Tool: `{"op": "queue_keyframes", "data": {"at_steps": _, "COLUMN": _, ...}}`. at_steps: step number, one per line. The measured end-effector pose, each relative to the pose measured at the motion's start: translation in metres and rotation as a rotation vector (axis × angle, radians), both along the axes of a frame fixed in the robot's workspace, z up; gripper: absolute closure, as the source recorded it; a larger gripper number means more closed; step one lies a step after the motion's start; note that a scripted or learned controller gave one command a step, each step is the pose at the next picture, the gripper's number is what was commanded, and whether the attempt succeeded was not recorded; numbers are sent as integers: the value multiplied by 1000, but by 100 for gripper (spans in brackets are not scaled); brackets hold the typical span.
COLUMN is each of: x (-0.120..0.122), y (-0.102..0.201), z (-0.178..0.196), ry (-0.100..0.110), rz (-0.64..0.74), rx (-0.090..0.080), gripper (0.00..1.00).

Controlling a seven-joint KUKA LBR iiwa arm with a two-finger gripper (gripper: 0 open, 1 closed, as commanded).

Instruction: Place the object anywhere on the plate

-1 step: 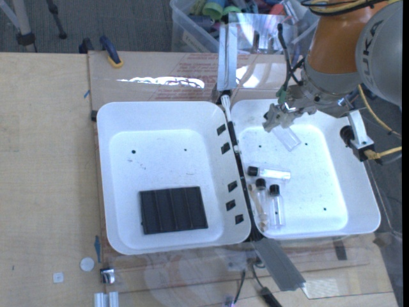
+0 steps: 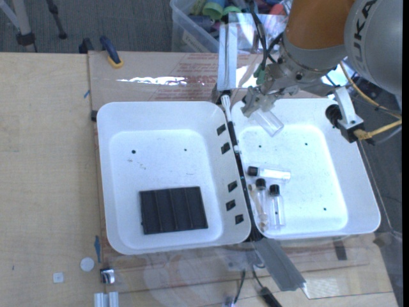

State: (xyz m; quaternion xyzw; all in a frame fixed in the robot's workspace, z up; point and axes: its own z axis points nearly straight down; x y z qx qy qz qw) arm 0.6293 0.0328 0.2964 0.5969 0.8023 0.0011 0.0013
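Gripper (image 2: pixel 263 109) above right bin, vials (image 2: pixel 267 190) well below it.

A pale wooden bench (image 2: pixel 45 171) is seen across the left and lower frame. Grey carpeted floor (image 2: pixel 121 11) is shown along the top, where tripod legs (image 2: pixel 25 18) are planted at upper left. A clear plastic tub (image 2: pixel 192 19) filled with coloured items is placed at top centre. Bright glare is reflected from a brown cardboard sheet (image 2: pixel 160 72) laid on the bench.
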Motion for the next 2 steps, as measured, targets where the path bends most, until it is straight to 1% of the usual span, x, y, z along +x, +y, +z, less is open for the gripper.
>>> {"op": "queue_keyframes", "data": {"at_steps": 1, "x": -5, "y": 56, "z": -29, "ry": 7, "rz": 97, "rx": 0, "gripper": 100}}
{"op": "queue_keyframes", "data": {"at_steps": 2, "x": 3, "y": 134, "z": 4, "ry": -1, "rz": 158, "rx": 1, "gripper": 100}}
